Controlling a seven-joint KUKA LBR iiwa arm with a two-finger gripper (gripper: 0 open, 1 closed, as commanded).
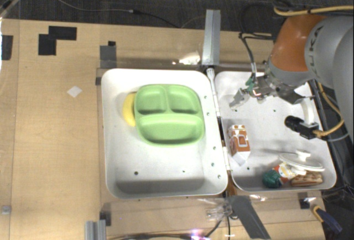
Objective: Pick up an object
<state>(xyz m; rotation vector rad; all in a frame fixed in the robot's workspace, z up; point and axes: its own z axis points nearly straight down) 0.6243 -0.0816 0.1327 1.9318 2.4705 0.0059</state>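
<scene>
Wooden worktop point(55, 139) with two white bins: the left bin point(119, 172) has a green divided tray point(167, 113) sitting over a yellow thing point(128, 110), and the right bin point(326, 170) holds a small orange-and-white carton point(239, 141) plus a pile of bits in its near corner. The gripper point(243, 96) hangs over the far part of the right bin, well apart from the carton; honestly can't tell how it's set. Looks like nothing's picked yet, so the whole grab is left.
</scene>
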